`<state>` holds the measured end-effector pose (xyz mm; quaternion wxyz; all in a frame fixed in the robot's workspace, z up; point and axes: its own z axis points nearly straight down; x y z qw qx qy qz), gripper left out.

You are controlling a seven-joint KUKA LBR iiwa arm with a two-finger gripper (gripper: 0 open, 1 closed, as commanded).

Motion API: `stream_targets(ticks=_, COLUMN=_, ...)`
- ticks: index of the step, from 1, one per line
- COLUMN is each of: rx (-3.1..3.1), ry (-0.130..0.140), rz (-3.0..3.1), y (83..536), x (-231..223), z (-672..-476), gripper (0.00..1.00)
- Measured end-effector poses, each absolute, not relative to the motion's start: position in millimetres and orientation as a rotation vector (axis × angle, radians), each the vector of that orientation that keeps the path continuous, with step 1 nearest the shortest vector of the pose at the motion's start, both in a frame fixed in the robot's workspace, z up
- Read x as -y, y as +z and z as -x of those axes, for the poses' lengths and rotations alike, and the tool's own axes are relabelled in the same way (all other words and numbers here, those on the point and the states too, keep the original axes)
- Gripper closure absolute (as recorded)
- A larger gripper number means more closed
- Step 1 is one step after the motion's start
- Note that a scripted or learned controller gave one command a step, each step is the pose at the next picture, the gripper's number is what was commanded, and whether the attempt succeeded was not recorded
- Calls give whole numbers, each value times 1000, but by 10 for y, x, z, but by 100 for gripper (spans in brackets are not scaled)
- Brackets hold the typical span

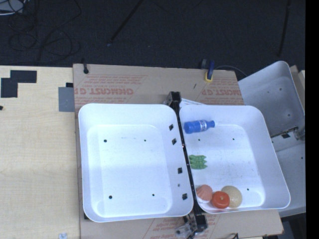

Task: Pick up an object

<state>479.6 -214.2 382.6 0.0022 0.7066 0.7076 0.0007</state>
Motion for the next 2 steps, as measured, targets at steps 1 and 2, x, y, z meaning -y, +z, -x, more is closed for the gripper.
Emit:
stream_targets(ticks=1, rx=-2223, ry=0, rz=-2218, y=3969, x=2138, z=-4894, gripper=100)
stream_targets(ticks=2, rx=-2227, ry=-4, rz=-2220, y=3847, x=2131, z=-4939, gripper=100)
